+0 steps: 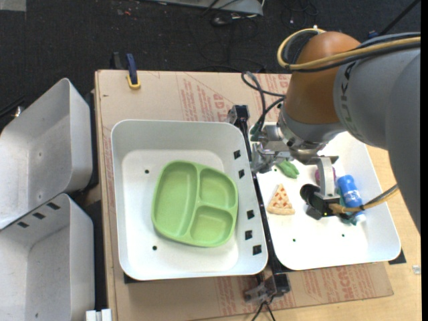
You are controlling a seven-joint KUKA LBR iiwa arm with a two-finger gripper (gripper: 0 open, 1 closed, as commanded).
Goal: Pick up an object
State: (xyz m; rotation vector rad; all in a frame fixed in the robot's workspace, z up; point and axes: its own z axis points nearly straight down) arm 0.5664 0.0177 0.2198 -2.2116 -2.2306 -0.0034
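The grey KUKA arm with its orange band reaches in from the right and bends down over the far left corner of the right shallow white bin (334, 246). Its gripper (269, 154) hangs low there, close to the wall shared with the left shallow white bin (134, 249). Whether it is released or clenched cannot be told, as the wrist hides its tip, and nothing is seen in its grasp.

A small green, bean-shaped toy (289, 170) lies on the bin floor just beside the gripper, on its near right. Nearer lies a triangular toy pizza slice (281, 200), apart from the green toy. A small blue plastic bottle (348, 191) lies further right. In the left bin a light green plastic tray with three compartments (195, 204) rests flat.
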